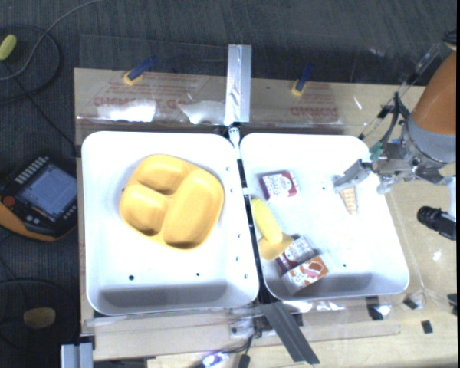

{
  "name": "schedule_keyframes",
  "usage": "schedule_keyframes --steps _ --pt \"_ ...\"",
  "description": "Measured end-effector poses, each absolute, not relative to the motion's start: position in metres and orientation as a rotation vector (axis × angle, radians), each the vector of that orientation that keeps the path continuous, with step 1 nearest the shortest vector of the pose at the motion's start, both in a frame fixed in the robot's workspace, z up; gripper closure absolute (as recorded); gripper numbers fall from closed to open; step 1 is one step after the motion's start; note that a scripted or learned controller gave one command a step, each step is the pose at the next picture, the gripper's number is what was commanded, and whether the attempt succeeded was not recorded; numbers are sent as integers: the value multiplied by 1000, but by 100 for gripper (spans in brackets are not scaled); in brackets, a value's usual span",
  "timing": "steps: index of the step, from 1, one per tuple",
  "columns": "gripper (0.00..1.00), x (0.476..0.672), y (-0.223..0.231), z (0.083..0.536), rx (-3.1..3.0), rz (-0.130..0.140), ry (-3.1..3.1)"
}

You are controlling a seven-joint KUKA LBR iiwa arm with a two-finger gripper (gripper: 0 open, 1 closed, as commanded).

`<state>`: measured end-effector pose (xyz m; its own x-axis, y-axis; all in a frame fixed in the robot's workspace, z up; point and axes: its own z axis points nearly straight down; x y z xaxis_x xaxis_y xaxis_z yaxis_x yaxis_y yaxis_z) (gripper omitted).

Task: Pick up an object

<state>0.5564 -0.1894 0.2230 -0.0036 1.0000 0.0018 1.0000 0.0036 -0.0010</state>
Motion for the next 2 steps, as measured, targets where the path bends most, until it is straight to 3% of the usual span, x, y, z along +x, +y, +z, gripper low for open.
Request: schedule_keyframes --steps 1,2 --pt "0 572 -216 102 -1931 -8 -2478" --pt "0 613 -216 92 -1850 -16 -2544"
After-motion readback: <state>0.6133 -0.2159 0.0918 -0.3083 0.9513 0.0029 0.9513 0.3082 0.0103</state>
